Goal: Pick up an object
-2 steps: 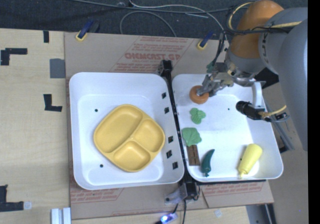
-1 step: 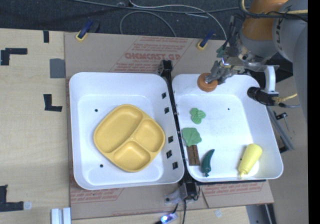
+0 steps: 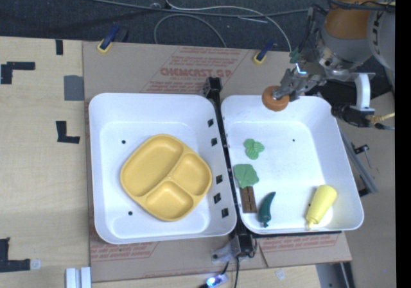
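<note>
My gripper (image 3: 282, 91) hangs over the back rim of the right bin (image 3: 334, 120), shut on a round orange-brown doughnut-like piece (image 3: 276, 100) that is lifted off the bin floor. On the right bin's floor lie two green leafy pieces (image 3: 253, 148) (image 3: 246, 174), a brown bar (image 3: 248, 199), a dark green pepper (image 3: 266, 208) and a yellow corn cob (image 3: 320, 204) at the front right.
The left bin (image 3: 103, 152) holds a yellow divided plate (image 3: 166, 177). A black clip strip (image 3: 221, 152) joins the two bins. Cables run across the dark back of the bench, and the arm's body (image 3: 356, 17) looms at the right rear.
</note>
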Robot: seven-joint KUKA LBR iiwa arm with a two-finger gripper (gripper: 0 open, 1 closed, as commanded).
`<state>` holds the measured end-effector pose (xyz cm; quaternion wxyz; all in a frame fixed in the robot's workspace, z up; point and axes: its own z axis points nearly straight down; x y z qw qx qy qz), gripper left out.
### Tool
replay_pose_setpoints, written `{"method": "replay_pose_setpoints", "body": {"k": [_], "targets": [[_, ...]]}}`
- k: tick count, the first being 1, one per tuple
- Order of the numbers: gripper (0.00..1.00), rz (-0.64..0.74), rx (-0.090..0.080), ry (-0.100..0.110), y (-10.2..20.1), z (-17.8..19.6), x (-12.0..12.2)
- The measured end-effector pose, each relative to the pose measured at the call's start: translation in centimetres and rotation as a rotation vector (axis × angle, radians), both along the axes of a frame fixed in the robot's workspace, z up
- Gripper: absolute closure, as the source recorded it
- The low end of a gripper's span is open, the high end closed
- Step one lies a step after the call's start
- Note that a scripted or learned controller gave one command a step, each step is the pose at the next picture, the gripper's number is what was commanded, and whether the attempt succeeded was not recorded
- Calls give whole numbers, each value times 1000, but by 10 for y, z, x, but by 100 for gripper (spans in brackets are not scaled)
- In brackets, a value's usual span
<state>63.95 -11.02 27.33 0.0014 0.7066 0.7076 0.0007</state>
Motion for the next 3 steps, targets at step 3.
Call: {"method": "replay_pose_setpoints", "body": {"k": [3], "targets": [[100, 6, 3, 4, 170, -26, -7]]}}
